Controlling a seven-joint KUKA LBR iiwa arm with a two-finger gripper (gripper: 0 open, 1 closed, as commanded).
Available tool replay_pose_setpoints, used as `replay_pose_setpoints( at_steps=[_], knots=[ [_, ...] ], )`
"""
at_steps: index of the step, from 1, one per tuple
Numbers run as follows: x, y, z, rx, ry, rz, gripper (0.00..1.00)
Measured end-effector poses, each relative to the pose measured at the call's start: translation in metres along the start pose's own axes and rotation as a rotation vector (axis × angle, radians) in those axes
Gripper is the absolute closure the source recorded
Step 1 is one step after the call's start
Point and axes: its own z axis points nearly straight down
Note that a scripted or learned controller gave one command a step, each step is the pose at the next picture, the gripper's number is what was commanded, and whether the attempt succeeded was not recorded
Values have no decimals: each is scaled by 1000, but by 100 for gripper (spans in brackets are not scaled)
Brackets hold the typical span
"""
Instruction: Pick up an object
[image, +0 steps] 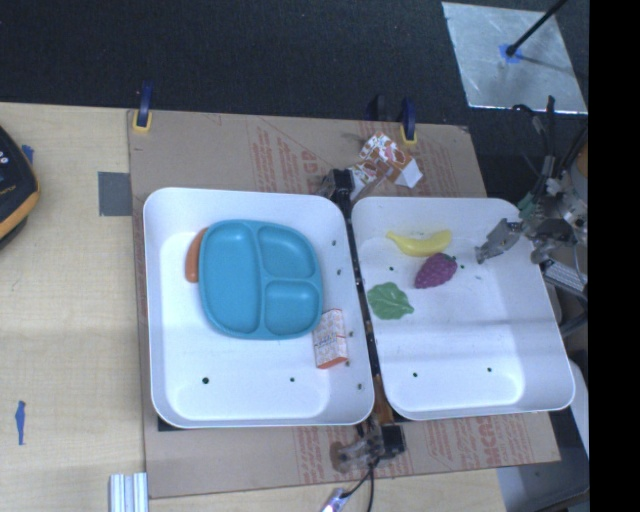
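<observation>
a: where's the gripper (497, 243) right now?

b: over the right bin (470, 385), near its upper right corner. nothing sits between its fingers, though i can't tell from here whether they're parted or closed.

a: and the things to pick?

b: a yellow banana (420, 241) lies near the top of that bin, a purple bunch of grapes (436, 270) just below it, close to the gripper, and a green leaf (389, 300) further left.

a: the other bin?

b: the left bin (250, 400) holds a blue divided plate (261, 278), an orange thing (191, 257) peeking from under its left edge, and a small printed packet (331, 338) by the plate's lower right corner. cardboard (250, 150) covers the worktop (60, 330) beneath.
</observation>
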Motion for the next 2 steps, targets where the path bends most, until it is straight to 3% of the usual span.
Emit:
replay_pose_setpoints(
  at_steps=[1,2],
  knots=[
    [47,38,77,2,0,-1,0],
    [94,40,120,1,0,-2,0]
  ],
)
